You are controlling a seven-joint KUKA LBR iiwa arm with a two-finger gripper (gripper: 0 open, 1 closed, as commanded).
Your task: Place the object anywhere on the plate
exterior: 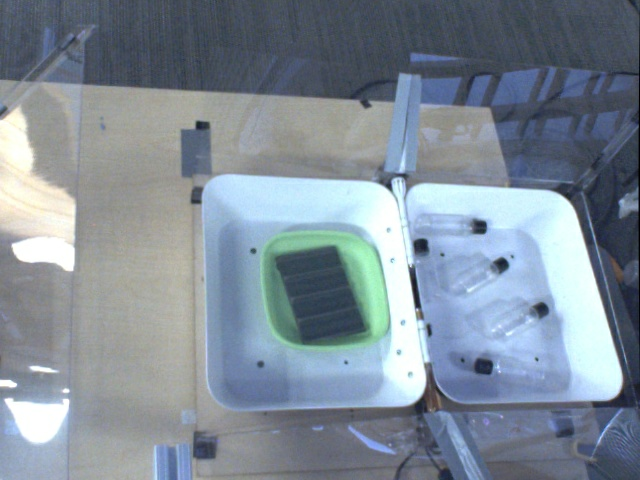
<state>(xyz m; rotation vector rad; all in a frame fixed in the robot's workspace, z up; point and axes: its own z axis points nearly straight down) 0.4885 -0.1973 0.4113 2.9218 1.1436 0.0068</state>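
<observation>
A light green square plate [272,268] sits in the middle of the left white bin [230,368]. A dark grey ribbed block [320,294] lies on the plate, turned a little off square. In the right white bin [590,368] lie several clear plastic vials with black caps: one near the back [450,226], one in the middle [478,272], one further right [515,318] and one at the front [510,369].
A metal divider post [404,128] rises at the back between the two bins. Small dark brackets [198,152] sit on the wooden bench left of the bins. A clear panel reflects light along the bench's left side.
</observation>
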